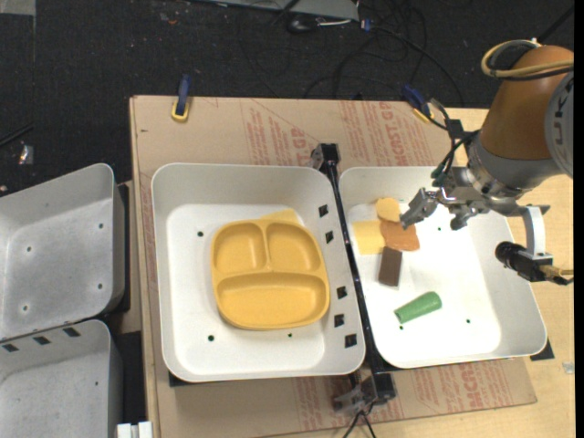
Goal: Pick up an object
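Observation:
In the right bin (511,327) a small heap lies near the left wall: a pale yellow block (366,238), a yellow-orange rounded piece (388,209), an orange disc-like piece (401,236) and a dark brown block (391,267). A green cylinder (418,307) lies apart, toward the front. My gripper (436,213) hangs over the bin's back half, just right of the heap. It is open, nothing sits between its fingers, and its left fingertip is close to the orange piece.
The left bin (173,245) holds a yellow divided plate (270,274). A black divider (342,245) runs between the bins. The arm's orange band (529,99) sits above the right bin's back right. White panels (55,245) lie at the far left.

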{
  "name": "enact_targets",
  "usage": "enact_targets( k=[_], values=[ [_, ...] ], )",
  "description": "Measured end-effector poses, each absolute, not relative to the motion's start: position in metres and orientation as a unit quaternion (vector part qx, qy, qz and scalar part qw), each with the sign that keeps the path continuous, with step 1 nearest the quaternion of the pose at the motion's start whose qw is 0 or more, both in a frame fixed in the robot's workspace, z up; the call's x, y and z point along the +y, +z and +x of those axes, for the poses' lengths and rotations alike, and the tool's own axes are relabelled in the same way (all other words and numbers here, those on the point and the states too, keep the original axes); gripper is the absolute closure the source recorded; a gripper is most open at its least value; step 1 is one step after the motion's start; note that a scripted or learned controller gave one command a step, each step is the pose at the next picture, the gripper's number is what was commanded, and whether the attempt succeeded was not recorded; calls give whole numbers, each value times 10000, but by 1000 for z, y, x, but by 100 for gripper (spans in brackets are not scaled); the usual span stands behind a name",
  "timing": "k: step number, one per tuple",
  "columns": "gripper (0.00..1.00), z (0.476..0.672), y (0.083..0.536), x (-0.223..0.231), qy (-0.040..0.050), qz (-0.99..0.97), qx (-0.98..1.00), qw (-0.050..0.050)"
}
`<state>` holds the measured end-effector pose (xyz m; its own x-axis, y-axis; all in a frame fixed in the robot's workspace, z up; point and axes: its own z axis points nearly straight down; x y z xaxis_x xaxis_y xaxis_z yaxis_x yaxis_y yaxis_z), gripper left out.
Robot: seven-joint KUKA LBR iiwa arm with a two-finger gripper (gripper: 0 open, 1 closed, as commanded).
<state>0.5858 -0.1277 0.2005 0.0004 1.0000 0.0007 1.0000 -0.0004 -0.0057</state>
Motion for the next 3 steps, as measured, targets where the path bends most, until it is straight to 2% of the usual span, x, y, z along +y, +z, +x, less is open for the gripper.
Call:
enact_targets(
  k=[2,3],
  values=[
    [0,586,89,-119,12,-7075,-7068,17],
    [100,587,103,-120,-3,-7078,-7064,-7]
  ],
)
